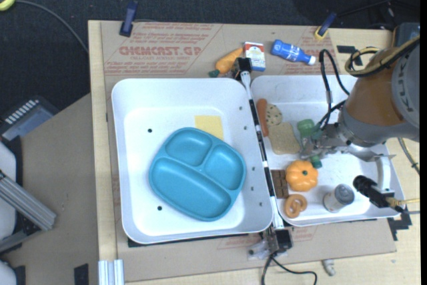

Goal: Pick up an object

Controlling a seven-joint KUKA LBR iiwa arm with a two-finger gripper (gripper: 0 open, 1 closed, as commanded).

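Cardboard-topped tabletop (pixel 167 43), right bin (pixel 347 93): my gripper (pixel 312 145) hovers just above the pumpkin (pixel 301 175), fingers' state I cannot tell; it looks light, smooth, rounded, so I'd pinch its sides.

The right bin (pixel 293 85) is crowded: a toy pumpkin (pixel 301 175), a doughnut (pixel 295 205), a small grey can (pixel 338 197), a green piece (pixel 305 125) and a flat tan slice (pixel 283 137) lie close together, leaving open floor only along its far wall. The arm (pixel 380 100) covers its right side. In the left bin (pixel 127 137), bare floor rings the blue divided plate (pixel 197 172).
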